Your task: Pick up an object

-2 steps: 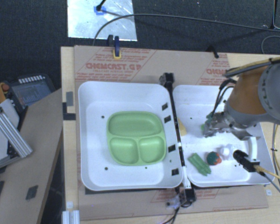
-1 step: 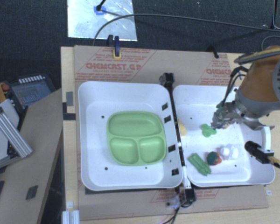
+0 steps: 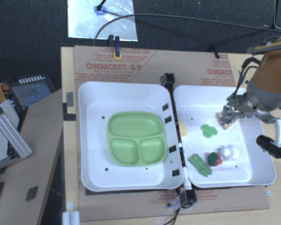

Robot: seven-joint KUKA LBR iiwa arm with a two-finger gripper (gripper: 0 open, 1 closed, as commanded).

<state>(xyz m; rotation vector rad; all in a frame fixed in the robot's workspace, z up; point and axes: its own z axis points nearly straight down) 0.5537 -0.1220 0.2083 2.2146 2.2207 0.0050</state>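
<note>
Objects are lying in the right bin [image 3: 260,175], where the gripper [image 3: 227,117] is hovering near a small tan piece [image 3: 226,122], its grasp impossible to tell.

The arm [image 3: 270,74] comes in from the right edge of the view, on the far right side of the scene. Its orange band shows widest near the edge, with the grey wrist section below it, curving down and leftward. Dark cables loop along the left side of the wrist. The gripper [image 3: 227,116] hangs at the arm's left end, low, metallic and pointing down, with a tan piece at its tip. A black part of the arm juts out nearer the viewer at the right
</note>
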